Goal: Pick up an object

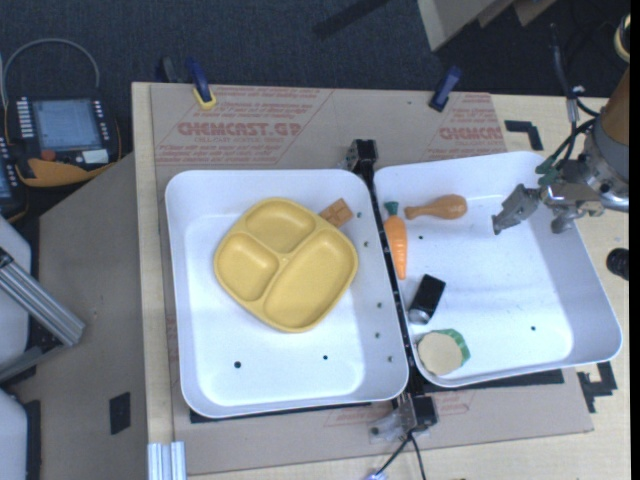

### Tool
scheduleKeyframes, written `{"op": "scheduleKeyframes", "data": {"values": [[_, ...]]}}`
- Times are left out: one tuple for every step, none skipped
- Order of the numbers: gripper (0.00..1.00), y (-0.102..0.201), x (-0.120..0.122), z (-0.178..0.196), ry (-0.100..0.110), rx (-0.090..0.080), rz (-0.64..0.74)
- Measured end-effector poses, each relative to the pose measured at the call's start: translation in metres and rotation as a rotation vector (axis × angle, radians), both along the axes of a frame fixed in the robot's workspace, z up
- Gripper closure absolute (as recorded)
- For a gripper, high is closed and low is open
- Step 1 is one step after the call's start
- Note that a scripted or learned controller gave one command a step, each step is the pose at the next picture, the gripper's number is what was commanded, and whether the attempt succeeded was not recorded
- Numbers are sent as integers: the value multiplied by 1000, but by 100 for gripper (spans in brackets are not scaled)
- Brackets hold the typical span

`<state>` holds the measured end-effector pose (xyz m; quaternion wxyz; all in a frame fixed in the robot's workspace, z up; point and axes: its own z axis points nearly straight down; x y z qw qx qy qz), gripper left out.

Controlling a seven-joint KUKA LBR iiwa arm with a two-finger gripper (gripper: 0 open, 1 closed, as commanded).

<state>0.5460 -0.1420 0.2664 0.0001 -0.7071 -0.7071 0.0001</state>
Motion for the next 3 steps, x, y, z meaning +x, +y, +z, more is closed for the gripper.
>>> {"op": "scheduleKeyframes", "data": {"values": [[0,-8,2,-47,6,2,-1],[0,-3,-4,-108,8,3,-1],[0,-9,-3,-154,6,2,-1]]}}
